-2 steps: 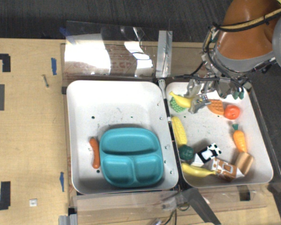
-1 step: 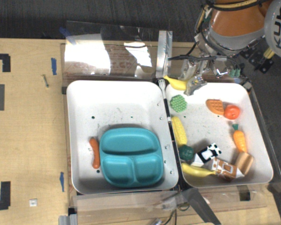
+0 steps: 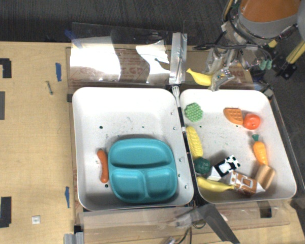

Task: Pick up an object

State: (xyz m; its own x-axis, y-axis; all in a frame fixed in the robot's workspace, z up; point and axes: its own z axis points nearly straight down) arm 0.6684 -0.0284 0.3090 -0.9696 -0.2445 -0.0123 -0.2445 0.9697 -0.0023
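My gripper [image 3: 219, 80] hangs over the far rim of the right bin [image 3: 279, 136], under the grey wrist with its orange band. A small yellow banana [image 3: 199, 77] sticks out to the left from between the fingers, raised above the bin's back edge, and its right end is hidden behind a fingertip. The gripper is shut on that end of it.
The right bin holds a green ball [image 3: 193, 112], corn cob [image 3: 194, 141], orange waffle [image 3: 234, 116], tomato [image 3: 252, 121], carrot [image 3: 260, 152], a second banana [image 3: 213, 185] and several other toys at the front. The left bin [image 3: 86, 116] holds a teal divided tray [image 3: 142, 169] and a sausage [image 3: 103, 165].
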